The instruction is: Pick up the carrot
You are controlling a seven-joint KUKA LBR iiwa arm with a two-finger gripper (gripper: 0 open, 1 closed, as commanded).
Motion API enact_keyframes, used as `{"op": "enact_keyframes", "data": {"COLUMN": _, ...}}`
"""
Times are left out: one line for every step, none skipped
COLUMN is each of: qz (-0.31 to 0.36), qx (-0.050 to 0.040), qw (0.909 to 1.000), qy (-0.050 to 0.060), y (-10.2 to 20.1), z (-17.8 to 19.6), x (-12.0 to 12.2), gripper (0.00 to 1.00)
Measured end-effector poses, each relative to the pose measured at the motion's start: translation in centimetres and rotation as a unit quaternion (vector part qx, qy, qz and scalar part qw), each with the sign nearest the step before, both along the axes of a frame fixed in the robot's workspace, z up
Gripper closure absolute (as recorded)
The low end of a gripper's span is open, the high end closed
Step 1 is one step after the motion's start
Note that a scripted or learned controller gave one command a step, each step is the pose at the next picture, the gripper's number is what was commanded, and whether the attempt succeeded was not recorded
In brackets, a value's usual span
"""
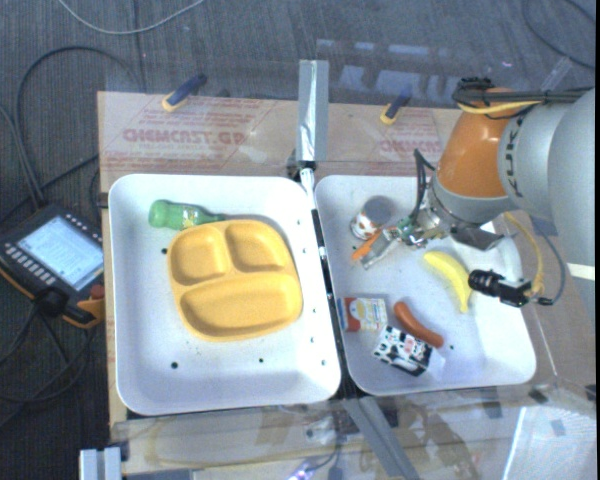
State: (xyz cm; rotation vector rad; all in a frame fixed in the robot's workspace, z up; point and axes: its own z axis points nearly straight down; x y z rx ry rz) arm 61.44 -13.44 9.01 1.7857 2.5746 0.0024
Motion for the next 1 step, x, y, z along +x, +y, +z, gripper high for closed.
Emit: {"op": "enact_keyframes", "data": {"qz": 0.217, "qx": -0.0027, "qw": 0.9762, "qy": 0.001, "y": 1.07, "z": -0.01, "x": 3.14, "gripper": 0.0}}
